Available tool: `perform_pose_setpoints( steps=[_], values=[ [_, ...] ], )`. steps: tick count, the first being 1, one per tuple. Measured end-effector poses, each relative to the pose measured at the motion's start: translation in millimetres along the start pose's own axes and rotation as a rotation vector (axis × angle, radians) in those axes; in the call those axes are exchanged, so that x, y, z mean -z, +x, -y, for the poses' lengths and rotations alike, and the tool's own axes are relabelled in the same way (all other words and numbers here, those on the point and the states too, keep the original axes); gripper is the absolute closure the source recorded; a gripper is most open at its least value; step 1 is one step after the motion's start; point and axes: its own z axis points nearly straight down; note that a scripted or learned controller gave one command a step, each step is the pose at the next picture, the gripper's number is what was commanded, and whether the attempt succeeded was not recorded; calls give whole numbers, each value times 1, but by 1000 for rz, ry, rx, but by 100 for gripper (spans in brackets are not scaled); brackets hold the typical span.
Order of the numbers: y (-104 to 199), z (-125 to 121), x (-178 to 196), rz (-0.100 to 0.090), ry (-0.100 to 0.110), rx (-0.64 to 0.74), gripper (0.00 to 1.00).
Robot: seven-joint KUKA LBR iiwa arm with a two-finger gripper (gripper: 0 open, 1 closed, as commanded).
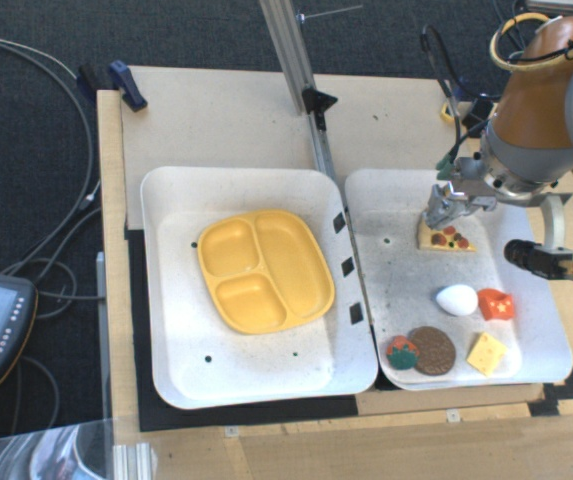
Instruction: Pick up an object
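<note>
The gripper (446,211) hangs low over the far part of the right bin (546,363), just above the pizza slice (445,238), and I cannot tell how its hand is set. Nearer in this bin lie a white egg (457,299), a red piece (497,305), a brown patty (432,350), a cheese wedge (486,353) and a small strawberry (402,351). The left bin (171,268) holds a yellow divided plate (264,269).
</note>
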Motion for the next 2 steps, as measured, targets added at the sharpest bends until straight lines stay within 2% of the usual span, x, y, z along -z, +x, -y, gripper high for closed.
perform_pose_setpoints(
  steps=[1, 2],
  values=[
    [0, -2, 55, 0, -2, 0, 100],
    [61, -14, 44, -3, 5, 6, 100]
  ],
)
